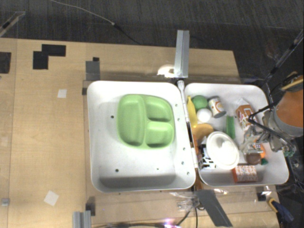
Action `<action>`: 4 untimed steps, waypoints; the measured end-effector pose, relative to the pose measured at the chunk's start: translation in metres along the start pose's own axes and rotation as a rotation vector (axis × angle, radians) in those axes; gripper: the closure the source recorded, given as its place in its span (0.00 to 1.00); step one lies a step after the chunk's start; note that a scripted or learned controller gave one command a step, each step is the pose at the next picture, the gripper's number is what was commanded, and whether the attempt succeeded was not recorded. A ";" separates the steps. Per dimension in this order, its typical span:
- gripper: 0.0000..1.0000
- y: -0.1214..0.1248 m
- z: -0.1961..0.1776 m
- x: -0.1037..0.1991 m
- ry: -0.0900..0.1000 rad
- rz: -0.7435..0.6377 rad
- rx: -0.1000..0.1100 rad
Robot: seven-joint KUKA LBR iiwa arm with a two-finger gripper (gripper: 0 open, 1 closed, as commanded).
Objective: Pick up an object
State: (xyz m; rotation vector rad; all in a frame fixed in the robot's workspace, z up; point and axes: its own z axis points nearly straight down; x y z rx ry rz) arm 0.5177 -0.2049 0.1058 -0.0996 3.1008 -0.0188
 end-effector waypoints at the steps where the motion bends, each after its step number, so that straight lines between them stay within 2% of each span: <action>1: 0.00 0.000 0.000 0.000 0.001 0.000 -0.001; 2: 0.00 0.001 0.012 0.012 0.014 0.014 -0.006; 3: 1.00 0.002 -0.001 0.008 0.004 0.007 -0.002; 4: 1.00 0.019 -0.082 -0.039 0.025 0.155 -0.008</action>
